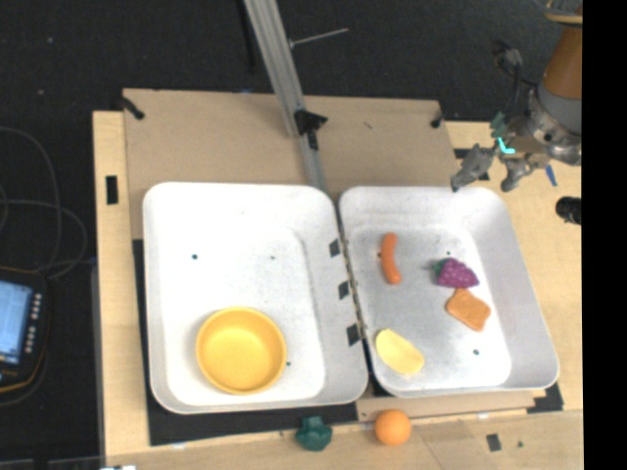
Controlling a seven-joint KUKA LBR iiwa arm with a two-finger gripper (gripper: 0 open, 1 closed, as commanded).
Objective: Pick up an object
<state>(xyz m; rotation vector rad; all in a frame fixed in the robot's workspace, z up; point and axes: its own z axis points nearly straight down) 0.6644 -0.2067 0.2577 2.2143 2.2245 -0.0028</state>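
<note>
Nearest me, an orange ball [393, 427] and a green toy [313, 434] sit on the bench [113, 262] just outside the bins' front rims; I see a yellow bowl [241, 350] in the left bin [235, 213]; the right bin [421, 213] holds a yellow slice [399, 352], an orange wedge [468, 309], purple grapes [456, 273] and an orange sausage [391, 258], all apart from one another; my claw [487, 171] hangs spread and holding nothing over that bin's far right corner, well apart from the grapes.
</note>
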